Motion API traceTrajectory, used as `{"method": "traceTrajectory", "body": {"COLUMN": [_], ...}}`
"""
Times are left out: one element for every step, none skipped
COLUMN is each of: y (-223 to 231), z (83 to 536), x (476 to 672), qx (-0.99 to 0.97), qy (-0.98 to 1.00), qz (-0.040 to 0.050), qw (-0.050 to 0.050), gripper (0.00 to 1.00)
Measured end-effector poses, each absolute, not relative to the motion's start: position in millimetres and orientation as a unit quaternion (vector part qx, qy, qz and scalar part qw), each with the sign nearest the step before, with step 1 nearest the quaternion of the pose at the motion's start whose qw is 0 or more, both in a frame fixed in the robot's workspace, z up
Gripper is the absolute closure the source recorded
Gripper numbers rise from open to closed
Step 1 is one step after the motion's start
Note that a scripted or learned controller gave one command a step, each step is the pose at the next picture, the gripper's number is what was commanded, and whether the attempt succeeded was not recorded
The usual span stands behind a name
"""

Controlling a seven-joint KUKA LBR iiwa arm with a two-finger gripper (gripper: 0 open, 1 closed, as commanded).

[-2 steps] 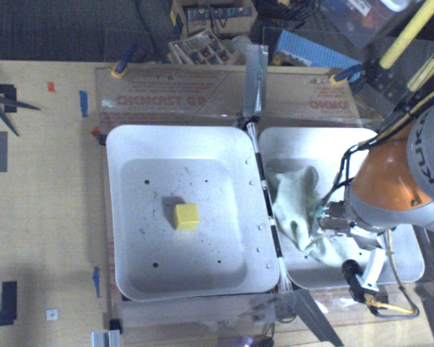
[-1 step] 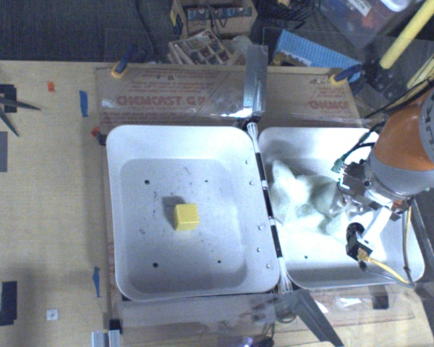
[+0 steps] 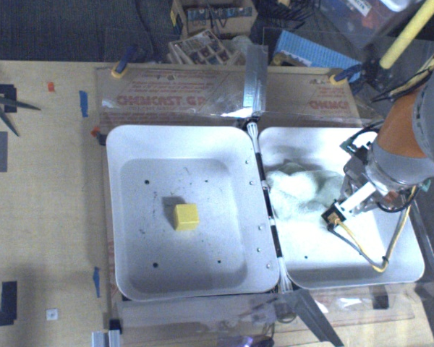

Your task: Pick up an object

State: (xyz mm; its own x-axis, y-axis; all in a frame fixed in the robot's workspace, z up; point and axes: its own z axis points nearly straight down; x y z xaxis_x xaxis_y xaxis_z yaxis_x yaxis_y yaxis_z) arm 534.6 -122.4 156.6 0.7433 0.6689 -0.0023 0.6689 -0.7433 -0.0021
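A small yellow cube [image 3: 186, 216] lies in the left bin [image 3: 130, 157], a little left of its middle. A pale, crumpled white and greenish thing [image 3: 295, 186] rests in the right bin [image 3: 304, 266], against its left wall. My gripper [image 3: 353, 182] hangs over the right bin, just to the right of the crumpled thing. The grey wrist above covers most of the gripper. I see nothing held in it.
The two bins meet along a raised middle rim [image 3: 264, 201]. A metal bar [image 3: 255, 78] and clear plastic sheeting lie behind them. The wooden bench [image 3: 43, 215] stretches to the left, with small black brackets and blue tape marks on it.
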Motion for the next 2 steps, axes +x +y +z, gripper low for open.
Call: {"method": "traceTrajectory", "body": {"y": [-103, -64], "z": [175, 184], "x": [511.7, 509.5], "qx": [-0.992, -0.987], "qy": [-0.127, -0.16], "qz": [0.0019, 0.0019], "qw": [0.001, 0.001], "gripper": [1.0, 1.0]}}
